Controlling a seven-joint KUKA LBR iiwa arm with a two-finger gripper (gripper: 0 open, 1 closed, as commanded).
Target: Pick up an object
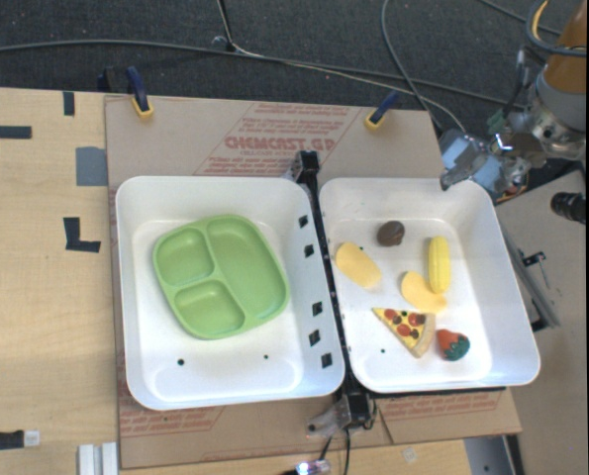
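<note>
The right bin (502,265) holds several toy foods. A small brown round piece (390,233) lies near the middle. A yellow corn cob (438,263) is to its right, and a yellow oval piece (357,265) sits toward the bin's left side. Lower down are a yellow-orange piece (418,291), a pizza slice (405,328) and a red piece with a green top (453,345). My gripper (469,163) hangs over the bin's far right corner, above and apart from all the objects, with nothing seen in it.
The left bin (136,295) holds a green divided plate (220,275). A black divider (319,265) runs between the two bins. Cables (413,77) cross the dark floor behind the bench, and two clamps (139,95) hold the cardboard's far edge.
</note>
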